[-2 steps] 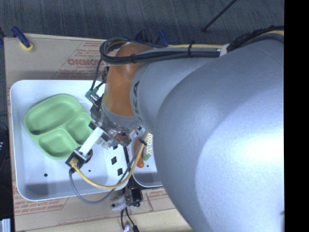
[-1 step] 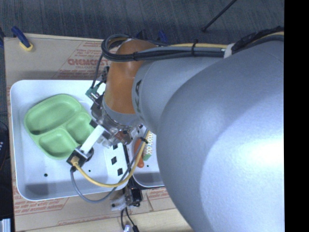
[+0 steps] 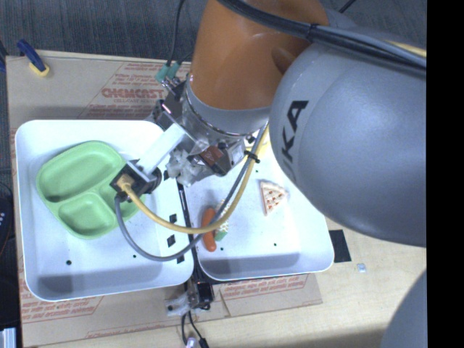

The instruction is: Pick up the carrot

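The carrot (image 3: 209, 227) is a small orange stick lying lengthwise in the right bin (image 3: 290, 256), near its left wall and front edge. A yellow cable crosses over its middle. My gripper (image 3: 194, 162) hangs just above and behind the carrot, over the divide between the two bins, apart from the carrot. The wrist and cables crowd the gripper's tip.
A green divided plate (image 3: 81, 187) lies in the left bin (image 3: 43, 267). A toy pizza slice (image 3: 272, 196) rests in the right bin, right of the carrot. A black and a yellow cable (image 3: 156, 223) loop down from the wrist over the bins' divide.
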You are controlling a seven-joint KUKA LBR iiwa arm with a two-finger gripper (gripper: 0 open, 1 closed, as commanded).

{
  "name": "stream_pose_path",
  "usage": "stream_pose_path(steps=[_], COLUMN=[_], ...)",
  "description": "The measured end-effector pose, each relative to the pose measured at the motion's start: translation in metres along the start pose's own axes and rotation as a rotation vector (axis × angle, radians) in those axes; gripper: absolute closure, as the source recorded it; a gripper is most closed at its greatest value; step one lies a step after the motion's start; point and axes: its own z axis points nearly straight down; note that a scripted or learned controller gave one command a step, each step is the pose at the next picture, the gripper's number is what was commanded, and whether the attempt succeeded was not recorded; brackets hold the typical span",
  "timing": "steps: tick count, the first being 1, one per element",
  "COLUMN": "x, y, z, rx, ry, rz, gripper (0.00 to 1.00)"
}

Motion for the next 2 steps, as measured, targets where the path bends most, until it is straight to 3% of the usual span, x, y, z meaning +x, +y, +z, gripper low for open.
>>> stream_pose_path(steps=[1,2], x=[-0.0002,0.0007], y=[0.0002,-0.0009], z=[0.0003,0.0039], rx=[0.0,-0.001], ry=[-0.001,0.001], rz=[0.001,0.053], gripper=[0.0,0.0])
